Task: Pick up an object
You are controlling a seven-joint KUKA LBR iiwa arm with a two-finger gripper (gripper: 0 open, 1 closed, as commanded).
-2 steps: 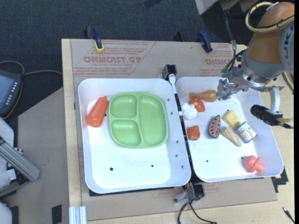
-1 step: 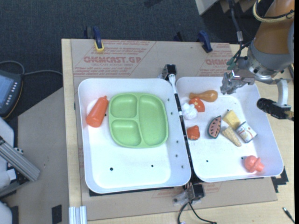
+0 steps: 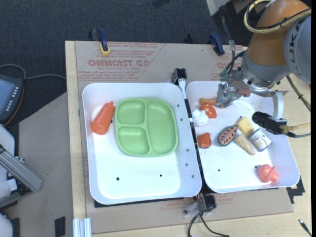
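My gripper [image 3: 224,97] hangs over the back left part of the right bin [image 3: 281,174]. Just left of it lie a thin orange stick [image 3: 207,101] and an orange-red piece [image 3: 211,112], with a white lump [image 3: 199,116] beside them. Nothing shows between the gripper's tips. Further forward in the same bin are a small red piece [image 3: 204,140], a brown oval slice [image 3: 227,135], a yellow block [image 3: 245,124], a tan cone [image 3: 244,143], a small white jar [image 3: 260,141] and a pink toy [image 3: 267,173].
The left bin [image 3: 138,184] holds a green divided plate [image 3: 146,126] and an orange bottle [image 3: 102,118] along its left side. The arm's orange band [image 3: 276,21] rises over the right bin's back right corner. Blue clamps [image 3: 103,38] stand on the board's far edge.
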